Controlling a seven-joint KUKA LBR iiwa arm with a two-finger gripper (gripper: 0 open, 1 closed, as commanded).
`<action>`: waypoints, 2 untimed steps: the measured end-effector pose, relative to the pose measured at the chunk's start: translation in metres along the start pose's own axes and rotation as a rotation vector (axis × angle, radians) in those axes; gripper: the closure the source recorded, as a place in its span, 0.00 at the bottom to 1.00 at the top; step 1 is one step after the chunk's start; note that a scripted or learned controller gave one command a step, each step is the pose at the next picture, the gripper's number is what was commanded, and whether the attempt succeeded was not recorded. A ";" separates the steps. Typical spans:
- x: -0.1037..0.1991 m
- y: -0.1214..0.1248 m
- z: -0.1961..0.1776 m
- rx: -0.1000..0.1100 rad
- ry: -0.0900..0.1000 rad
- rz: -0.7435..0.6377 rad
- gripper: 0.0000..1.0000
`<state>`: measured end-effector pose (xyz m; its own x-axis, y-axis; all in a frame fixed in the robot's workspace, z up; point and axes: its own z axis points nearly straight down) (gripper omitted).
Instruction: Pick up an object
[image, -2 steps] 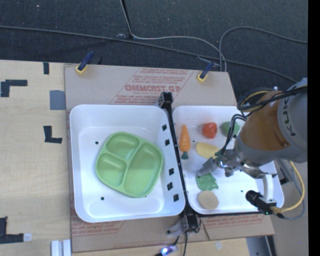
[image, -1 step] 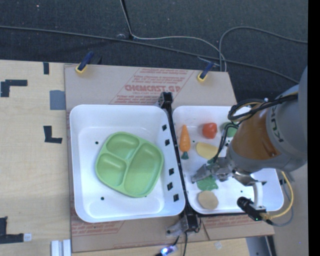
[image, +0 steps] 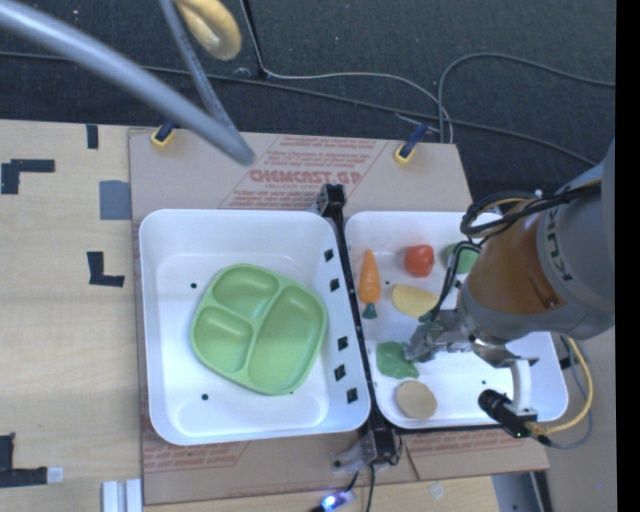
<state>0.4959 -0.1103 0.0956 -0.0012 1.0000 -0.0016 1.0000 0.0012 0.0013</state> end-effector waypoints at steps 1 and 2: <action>0.001 0.010 -0.047 0.000 0.001 0.000 1.00; -0.009 0.006 -0.098 -0.002 0.000 0.001 1.00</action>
<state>0.5022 -0.1190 0.1941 -0.0006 1.0000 -0.0012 1.0000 0.0006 0.0034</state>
